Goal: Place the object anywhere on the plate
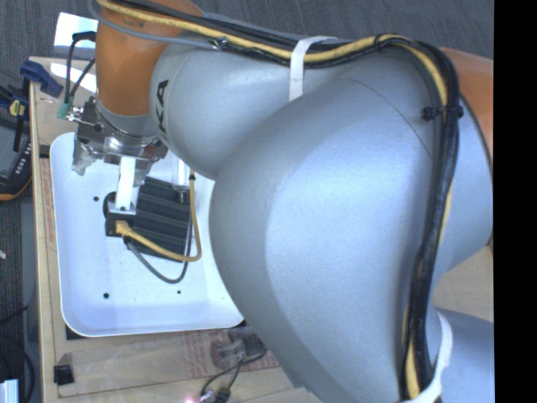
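My arm point(336, 225) reaches in from the right and covers most of the view, its grey links hiding the right side of the bench. The orange band point(126, 57) sits above the wrist at the upper left. Below it my gripper point(84, 156) hangs over the far left part of a shallow white bin point(92, 296). The bare bin floor I can see carries a few small dark dots point(106, 295). Nothing shows held at the gripper.
The wooden bench edge point(126, 363) runs along the bottom, with a small cable fitting point(225, 351) on it. A blue clamp point(38, 75) and dark gear point(13, 170) lie off the bin's left side.
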Tool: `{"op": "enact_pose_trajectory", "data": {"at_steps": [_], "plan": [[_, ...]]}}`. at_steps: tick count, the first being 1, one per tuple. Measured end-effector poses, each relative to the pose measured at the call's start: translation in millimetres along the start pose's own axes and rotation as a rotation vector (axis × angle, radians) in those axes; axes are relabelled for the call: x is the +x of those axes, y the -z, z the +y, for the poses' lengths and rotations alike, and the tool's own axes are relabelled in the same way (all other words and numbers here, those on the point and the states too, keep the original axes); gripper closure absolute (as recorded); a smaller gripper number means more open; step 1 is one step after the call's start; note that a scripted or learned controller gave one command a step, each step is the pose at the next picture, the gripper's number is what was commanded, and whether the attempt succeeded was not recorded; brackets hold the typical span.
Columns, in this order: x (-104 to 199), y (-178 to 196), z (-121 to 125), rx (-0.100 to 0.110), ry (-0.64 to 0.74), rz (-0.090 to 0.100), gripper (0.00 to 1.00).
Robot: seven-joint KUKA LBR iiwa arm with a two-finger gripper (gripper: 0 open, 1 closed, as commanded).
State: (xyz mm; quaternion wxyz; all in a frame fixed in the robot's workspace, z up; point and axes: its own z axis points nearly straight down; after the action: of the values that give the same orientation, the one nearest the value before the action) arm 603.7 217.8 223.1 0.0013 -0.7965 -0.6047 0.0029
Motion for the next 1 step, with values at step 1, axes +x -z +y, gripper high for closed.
{"op": "enact_pose_trajectory", "data": {"at_steps": [1], "plan": [[-16.4,-14.4,-54.5,-0.001,0.183,-0.001,0.00]]}}
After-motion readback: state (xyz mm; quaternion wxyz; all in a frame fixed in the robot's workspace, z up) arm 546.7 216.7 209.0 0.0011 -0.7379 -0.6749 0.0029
